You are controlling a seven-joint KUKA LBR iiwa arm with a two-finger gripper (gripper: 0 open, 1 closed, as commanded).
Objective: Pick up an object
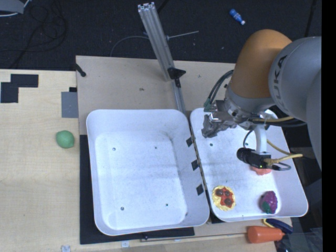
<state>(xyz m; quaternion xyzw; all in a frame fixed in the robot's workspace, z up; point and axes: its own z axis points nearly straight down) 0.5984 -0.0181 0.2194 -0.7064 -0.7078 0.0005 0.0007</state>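
Note the grey metal gripper [209, 125] hanging over the upper left corner of the shallow white plastic right bin [294, 206]; you cannot tell its state from this view. The grey arm [294, 72] bends in from the right, its glossy orange band uppermost. Below and right of the gripper lie a flat yellow disc with red topping [224, 197] and a knobbly purple grape-like lump [269, 201], well apart from it.

Bare floor mid right bin [231, 167], toys [224, 198] along front.
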